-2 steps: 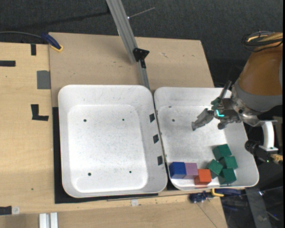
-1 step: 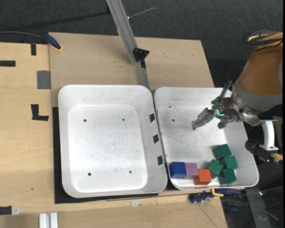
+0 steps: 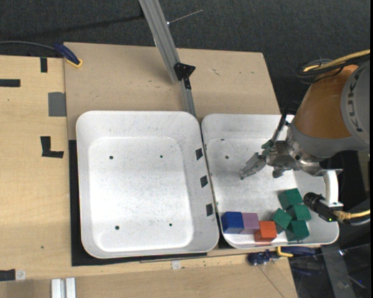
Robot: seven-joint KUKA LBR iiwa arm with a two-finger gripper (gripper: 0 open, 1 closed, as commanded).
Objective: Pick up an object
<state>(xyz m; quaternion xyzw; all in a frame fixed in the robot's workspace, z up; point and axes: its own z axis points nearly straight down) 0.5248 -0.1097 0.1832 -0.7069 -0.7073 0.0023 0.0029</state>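
Pale wooden bench carries two shallow white bins side by side on a black mat; nearest, along the right white bin's front edge, sit a blue cube, a lilac cube touching it, a small orange block, and a cluster of dark green blocks just beside that; farther back, my gripper hangs over that bin's bare middle, fingers spread apart with nothing between them; the left white bin lies alongside; beyond, a grey metal pole slants across the bench.
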